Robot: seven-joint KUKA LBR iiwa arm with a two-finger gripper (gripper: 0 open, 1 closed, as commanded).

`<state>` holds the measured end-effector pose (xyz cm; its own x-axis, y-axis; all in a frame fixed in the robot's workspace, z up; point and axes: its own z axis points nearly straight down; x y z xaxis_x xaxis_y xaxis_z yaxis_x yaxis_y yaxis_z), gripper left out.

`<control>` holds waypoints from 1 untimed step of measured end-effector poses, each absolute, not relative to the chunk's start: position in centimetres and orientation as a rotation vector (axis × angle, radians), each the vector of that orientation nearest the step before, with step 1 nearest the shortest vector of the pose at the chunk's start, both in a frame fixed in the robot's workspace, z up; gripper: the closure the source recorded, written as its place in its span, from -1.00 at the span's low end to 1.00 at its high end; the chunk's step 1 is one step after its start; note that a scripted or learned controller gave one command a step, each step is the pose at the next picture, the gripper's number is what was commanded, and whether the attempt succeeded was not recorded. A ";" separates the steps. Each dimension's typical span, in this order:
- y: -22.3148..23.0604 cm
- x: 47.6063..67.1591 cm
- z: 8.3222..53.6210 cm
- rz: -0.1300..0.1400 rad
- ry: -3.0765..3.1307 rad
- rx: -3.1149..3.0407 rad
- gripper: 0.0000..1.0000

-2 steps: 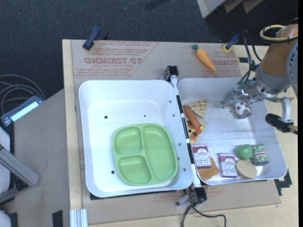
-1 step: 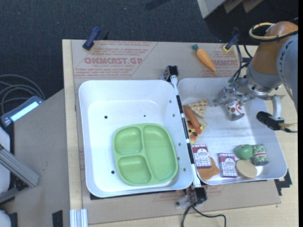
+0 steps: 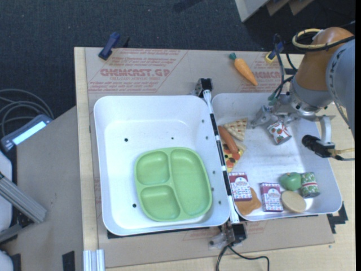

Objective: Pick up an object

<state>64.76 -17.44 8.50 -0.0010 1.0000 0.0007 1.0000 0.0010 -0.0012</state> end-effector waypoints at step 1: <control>-22.0 66.7 15.3 -0.001 -2.224 -2.224 -1.00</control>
<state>66.71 -22.02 15.32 0.0001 1.0000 -0.0018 1.0000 -0.0001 0.0029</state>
